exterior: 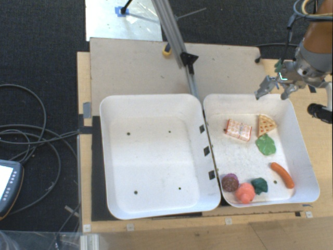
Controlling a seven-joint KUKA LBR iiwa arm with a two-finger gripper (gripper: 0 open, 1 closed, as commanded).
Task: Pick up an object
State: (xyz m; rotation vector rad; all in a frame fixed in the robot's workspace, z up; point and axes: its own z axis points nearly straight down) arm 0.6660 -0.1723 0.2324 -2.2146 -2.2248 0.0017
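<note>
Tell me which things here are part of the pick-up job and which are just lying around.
Part of the job:
pincer
waffle wedge
pink wafer block
green leaf
sausage
purple ball
pink fruit
dark green piece

Lying about:
cables
handheld screen
</note>
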